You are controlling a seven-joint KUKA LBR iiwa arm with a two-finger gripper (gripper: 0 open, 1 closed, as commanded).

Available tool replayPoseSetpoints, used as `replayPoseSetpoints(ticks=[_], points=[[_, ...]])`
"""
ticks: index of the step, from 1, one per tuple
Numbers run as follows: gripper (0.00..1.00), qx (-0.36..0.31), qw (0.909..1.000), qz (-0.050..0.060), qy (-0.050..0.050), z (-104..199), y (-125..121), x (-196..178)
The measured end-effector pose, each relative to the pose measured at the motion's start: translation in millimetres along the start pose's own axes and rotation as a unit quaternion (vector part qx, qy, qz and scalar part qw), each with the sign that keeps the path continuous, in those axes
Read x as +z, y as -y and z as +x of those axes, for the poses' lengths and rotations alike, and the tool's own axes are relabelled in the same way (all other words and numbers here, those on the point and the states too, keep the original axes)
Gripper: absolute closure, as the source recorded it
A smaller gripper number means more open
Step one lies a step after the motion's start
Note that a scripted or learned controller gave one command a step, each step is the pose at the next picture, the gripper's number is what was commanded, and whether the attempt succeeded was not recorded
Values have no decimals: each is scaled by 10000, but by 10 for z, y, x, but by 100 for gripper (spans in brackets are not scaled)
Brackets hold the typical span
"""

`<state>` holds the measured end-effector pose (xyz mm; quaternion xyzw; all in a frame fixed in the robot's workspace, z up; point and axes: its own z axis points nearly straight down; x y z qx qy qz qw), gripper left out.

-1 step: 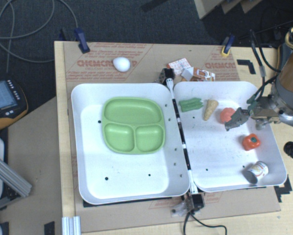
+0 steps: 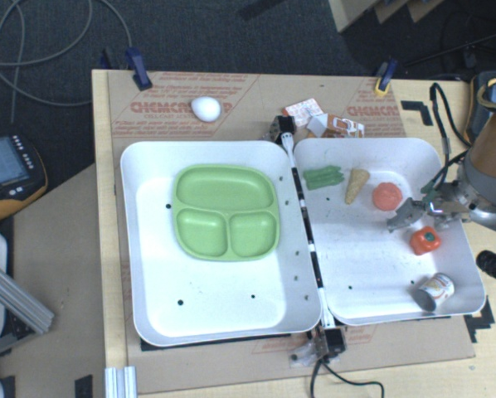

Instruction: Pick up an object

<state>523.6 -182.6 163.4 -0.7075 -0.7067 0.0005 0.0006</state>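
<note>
While the gripper point(image 2: 400, 216) is hovered low in the right bin point(image 2: 372, 301), finger state cannot be told. A red round object point(image 2: 387, 195) is seen just above it, a red-orange piece point(image 2: 425, 240) just beside, a can point(image 2: 435, 289) below, nothing visibly held.
</note>
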Motion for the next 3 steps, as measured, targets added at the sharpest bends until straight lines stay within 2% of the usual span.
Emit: replayPoseSetpoints(ticks=[1,2,3], points=[[0,-8,10000,-8,2,-340,-661,250],[0,-15,10000,-1,-7,184,-974,739],[100,-13,10000,-17,3,174,-981,629]])
